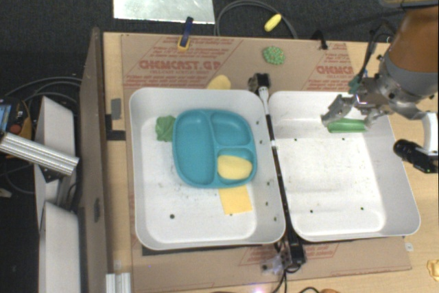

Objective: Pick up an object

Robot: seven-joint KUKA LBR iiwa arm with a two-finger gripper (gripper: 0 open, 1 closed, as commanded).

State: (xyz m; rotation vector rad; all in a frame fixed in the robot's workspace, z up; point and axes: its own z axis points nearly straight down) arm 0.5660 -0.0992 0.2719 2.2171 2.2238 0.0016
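A long green pod-like piece [346, 125] lies near the back of the right bin [343, 216]. My gripper [352, 113] hovers right over it, coming in from the right, with its fingers spread to either side of the piece; nothing is visibly clamped between them. In the left bin [154, 216] sits a teal divided plate [202, 147] with a yellow lump [234, 167] in its lower right compartment. A flat yellow slice [236, 201] lies just in front of the plate, and a green leafy piece [164, 127] rests at its left edge.
Behind the bins on the cardboard lie a pale yellow piece [219, 83] and a bumpy green piece [274, 55]. A black part [416, 154] juts over the right bin's right rim. Cables and metal rails sit left of the bench.
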